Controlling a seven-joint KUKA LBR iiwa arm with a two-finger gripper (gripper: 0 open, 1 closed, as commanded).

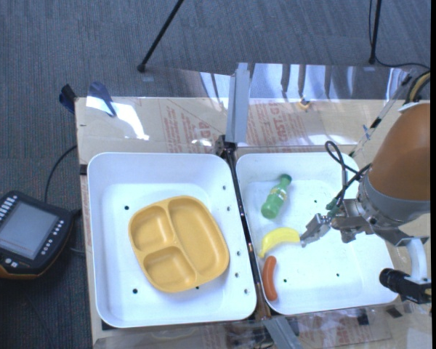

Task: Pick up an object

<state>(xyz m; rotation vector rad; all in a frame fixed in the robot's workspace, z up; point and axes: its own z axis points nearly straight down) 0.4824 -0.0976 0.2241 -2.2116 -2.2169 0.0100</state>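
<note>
1. Nearest the camera, a small orange-red plastic sausage [269,278] is lying at the near left corner of the right-hand shallow white bin [363,297], close to that bin's left wall.

2. Just beyond the sausage, a curved yellow plastic banana [278,239] is resting on the bin floor, its far tip pointing toward the two-finger metal gripper [310,233].

3. The gripper is hanging low over the middle of the right-hand bin, its tips just beside the banana's right end; whether the fingers are parted or closed cannot be told, and nothing is showing between them.

4. Behind the gripper, the grey arm with its orange band [407,155] is reaching in over the bin's right side.

5. Farther back in the same bin, a green plastic bottle with a yellow cap [275,197] is lying tilted, well apart from the gripper.

6. Left of the right-hand bin, a second white bin [109,282] is holding a yellow three-compartment plastic tray [178,243].

7. Left again, a handheld control pendant with a grey screen [22,231] is sitting on the carpet.
</note>
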